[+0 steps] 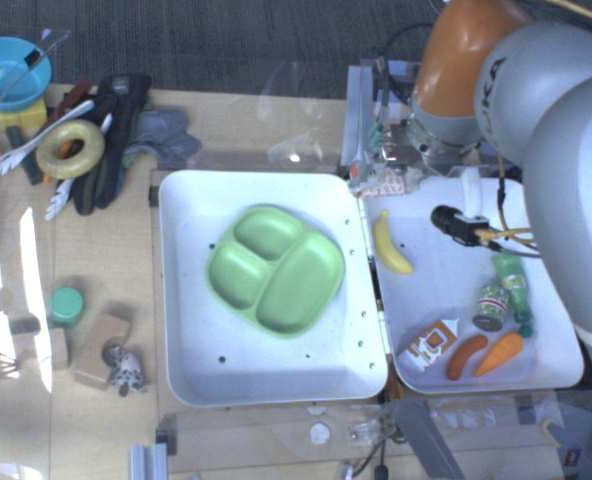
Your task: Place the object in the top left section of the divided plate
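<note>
The green plastic divided plate [276, 270] lies at the centre of the left white bin [191, 368], its three sections bare. The right white bin [556, 368] holds a yellow banana [390, 245] by its left wall, a green bottle [511, 278], a small tin can [490, 308], an orange carrot [499, 354], a red sausage [463, 357] and a small orange-and-white carton [431, 345]. The end effector [388, 158] sits over the far left corner of that bin; its state cannot be told. Loose items lie on the bench [96, 268] to the left.
</note>
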`<state>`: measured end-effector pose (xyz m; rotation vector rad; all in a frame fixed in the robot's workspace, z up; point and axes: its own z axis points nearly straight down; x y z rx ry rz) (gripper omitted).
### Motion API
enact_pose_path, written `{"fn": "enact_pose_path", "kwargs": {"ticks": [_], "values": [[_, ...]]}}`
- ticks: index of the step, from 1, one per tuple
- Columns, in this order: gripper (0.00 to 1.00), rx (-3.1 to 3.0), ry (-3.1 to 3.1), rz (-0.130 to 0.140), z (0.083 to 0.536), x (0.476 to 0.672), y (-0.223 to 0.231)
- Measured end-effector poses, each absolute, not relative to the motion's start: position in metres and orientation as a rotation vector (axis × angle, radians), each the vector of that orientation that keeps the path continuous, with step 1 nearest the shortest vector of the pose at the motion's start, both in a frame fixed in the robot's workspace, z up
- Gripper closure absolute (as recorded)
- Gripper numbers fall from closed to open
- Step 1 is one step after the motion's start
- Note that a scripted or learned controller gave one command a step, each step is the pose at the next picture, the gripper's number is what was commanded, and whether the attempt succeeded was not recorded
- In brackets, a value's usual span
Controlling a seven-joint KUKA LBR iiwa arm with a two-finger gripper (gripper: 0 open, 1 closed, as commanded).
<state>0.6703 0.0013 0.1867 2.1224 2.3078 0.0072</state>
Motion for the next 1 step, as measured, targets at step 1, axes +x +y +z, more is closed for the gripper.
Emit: {"fn": "enact_pose_path", "kwargs": {"ticks": [1], "values": [[1.00,2.149,2.285,0.012,0.2217,0.6605,0.1250]]}}
